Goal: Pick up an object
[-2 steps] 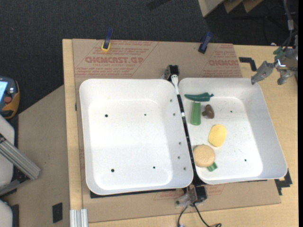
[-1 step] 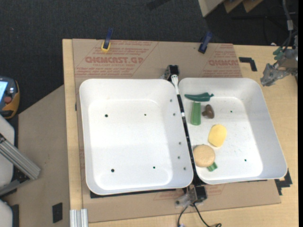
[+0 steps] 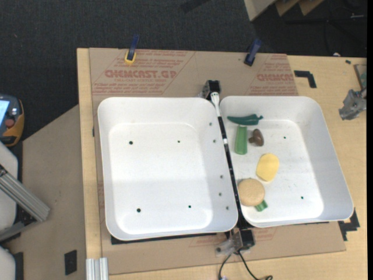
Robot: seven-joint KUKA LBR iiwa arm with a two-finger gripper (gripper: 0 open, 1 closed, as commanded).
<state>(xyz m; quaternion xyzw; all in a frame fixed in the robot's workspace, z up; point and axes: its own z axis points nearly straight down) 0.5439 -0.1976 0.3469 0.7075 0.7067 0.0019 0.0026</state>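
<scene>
Two white bins on brown cardboard, things to pick in the right one

From the left: the left bin (image 3: 116, 214) touches the right bin (image 3: 326, 127) along its edge. In the right bin's left half a dark green pepper (image 3: 245, 119) lies above a pale green cylinder (image 3: 240, 140), with a small brown lump (image 3: 256, 137) just beside. Below them a tan bun (image 3: 252, 192) rests over a green scrap (image 3: 260, 205), near a yellow piece (image 3: 267, 167). Whether my pincer is open or closed, I cannot tell.
</scene>
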